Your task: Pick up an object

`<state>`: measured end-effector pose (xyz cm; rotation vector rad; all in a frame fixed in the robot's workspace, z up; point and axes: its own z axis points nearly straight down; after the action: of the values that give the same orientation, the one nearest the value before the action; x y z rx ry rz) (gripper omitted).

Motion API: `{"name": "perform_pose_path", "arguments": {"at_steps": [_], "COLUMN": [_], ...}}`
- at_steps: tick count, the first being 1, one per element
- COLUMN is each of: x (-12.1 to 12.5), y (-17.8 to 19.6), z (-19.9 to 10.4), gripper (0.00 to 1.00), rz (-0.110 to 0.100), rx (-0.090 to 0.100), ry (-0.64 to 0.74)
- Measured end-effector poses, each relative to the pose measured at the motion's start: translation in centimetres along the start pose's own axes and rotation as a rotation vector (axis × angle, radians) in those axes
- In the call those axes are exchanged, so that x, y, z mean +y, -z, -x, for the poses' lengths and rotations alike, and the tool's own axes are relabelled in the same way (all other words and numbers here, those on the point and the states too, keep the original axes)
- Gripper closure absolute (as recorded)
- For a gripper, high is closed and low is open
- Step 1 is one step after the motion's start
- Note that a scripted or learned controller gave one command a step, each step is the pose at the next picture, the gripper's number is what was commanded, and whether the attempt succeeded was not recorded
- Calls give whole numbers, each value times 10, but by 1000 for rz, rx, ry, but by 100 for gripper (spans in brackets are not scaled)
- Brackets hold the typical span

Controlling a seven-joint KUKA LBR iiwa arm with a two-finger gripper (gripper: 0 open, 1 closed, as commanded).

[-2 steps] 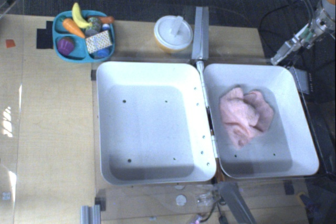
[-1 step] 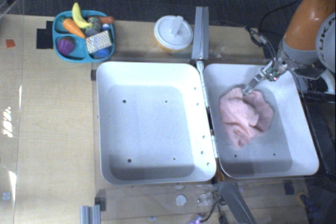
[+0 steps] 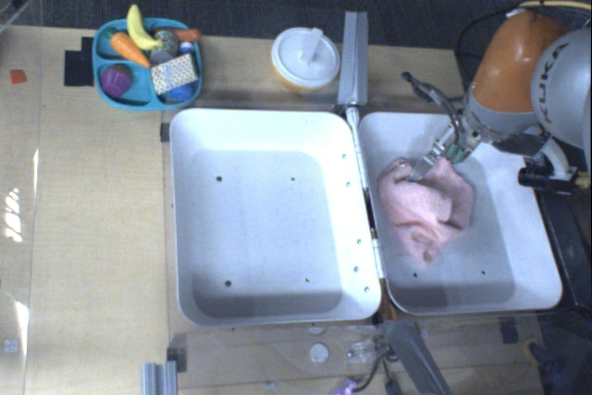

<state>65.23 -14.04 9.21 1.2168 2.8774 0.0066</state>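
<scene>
A crumpled pink cloth lies in the right bin, left of its middle. My gripper reaches in from the right and sits low at the cloth's upper edge, touching or just above the fabric. The cloth's top right corner bunches up against the gripper tip. The grey arm with its orange band rises behind it at the upper right.
The left bin lies beside the right one, split from it by a metal rail. A blue divided tray of toy food and a white lidded cup stand on the bench behind the bins.
</scene>
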Motion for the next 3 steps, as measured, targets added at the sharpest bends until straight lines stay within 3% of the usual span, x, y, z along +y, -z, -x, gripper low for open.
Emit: {"name": "perform_pose_path", "arguments": {"at_steps": [1,2,3], "x": [-39,-35,-36], "y": [1,12,12], "z": [-27,-25,-25], "gripper": [0,100,0], "rz": [4,10,10], "rx": [-2,-5,-5], "ry": [-257,-255,-255]}}
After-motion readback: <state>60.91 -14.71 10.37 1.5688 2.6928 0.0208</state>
